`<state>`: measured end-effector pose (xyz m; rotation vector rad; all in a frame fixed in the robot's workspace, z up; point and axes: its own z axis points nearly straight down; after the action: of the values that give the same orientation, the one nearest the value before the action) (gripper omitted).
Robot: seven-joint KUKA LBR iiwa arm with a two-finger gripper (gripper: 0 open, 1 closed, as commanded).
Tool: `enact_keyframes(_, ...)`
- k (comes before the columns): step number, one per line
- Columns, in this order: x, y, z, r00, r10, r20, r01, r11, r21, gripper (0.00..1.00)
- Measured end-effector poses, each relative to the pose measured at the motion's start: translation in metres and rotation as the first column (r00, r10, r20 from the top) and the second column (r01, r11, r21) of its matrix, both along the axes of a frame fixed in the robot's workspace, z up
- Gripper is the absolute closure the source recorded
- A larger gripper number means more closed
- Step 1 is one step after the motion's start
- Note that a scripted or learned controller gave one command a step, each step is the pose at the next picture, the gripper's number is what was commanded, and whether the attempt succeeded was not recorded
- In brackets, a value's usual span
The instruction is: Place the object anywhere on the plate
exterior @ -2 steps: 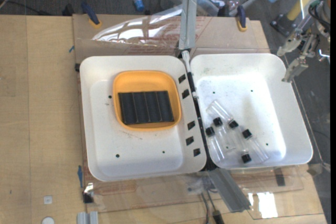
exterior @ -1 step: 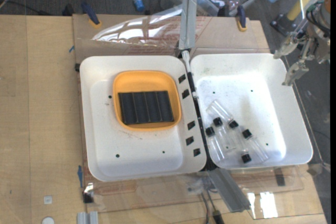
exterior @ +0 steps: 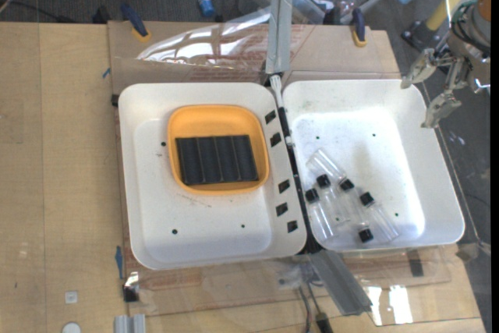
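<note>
Two white bins (exterior: 148, 246) sit on the wooden surface (exterior: 54, 168). An orange plate (exterior: 218, 121) holds a black block (exterior: 216, 160). Clear tubes (exterior: 339, 199) lie right. Fingers (exterior: 448, 93) hang spread, pinching nothing.

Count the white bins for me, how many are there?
2. The left bin holds the orange plate with a black ridged object on it. The right bin holds clear tubes with black caps.
</note>
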<state>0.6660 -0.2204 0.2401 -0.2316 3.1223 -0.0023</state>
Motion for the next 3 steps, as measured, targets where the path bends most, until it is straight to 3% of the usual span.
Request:
enact_keyframes(1,0.0033,-0.0007,0.0002,0.929,0.371,0.001,-0.371,0.929,-0.004,0.00)
enact_keyframes(2,0.0029,-0.0004,-0.0076,0.770,0.638,-0.003,-0.638,0.770,-0.003,0.00)
enact_keyframes(3,0.0030,-0.0006,-0.0074,0.517,0.856,-0.003,-0.856,0.517,-0.007,0.00)
